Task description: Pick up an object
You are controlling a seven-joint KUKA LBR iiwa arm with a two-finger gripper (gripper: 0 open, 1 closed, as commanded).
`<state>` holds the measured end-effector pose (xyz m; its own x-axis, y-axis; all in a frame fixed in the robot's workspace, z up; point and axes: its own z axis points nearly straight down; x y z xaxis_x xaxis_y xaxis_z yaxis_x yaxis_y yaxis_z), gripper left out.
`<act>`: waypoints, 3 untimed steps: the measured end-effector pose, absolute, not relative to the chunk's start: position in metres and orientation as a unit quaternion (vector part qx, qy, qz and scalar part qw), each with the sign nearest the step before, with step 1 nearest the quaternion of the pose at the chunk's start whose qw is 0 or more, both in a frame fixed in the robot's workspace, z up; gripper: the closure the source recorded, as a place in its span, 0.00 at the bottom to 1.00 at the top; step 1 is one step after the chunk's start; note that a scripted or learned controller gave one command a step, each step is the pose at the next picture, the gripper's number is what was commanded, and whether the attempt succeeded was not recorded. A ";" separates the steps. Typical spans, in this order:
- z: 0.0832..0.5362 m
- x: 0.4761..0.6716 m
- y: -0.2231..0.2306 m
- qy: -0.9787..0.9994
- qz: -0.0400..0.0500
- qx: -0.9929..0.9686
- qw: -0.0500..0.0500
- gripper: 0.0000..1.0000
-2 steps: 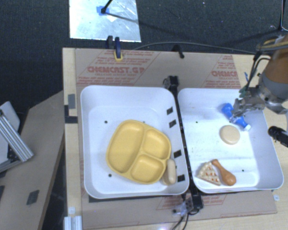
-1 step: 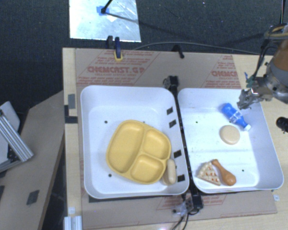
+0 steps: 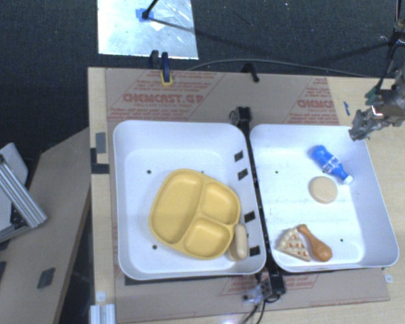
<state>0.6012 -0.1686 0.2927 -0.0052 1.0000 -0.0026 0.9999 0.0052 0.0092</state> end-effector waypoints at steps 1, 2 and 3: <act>0.274 0.592 -0.119 0.710 0.001 0.704 -0.001 1.00; 0.277 0.581 -0.065 0.710 0.001 0.704 0.000 1.00; 0.275 0.575 -0.011 0.711 0.001 0.703 0.000 1.00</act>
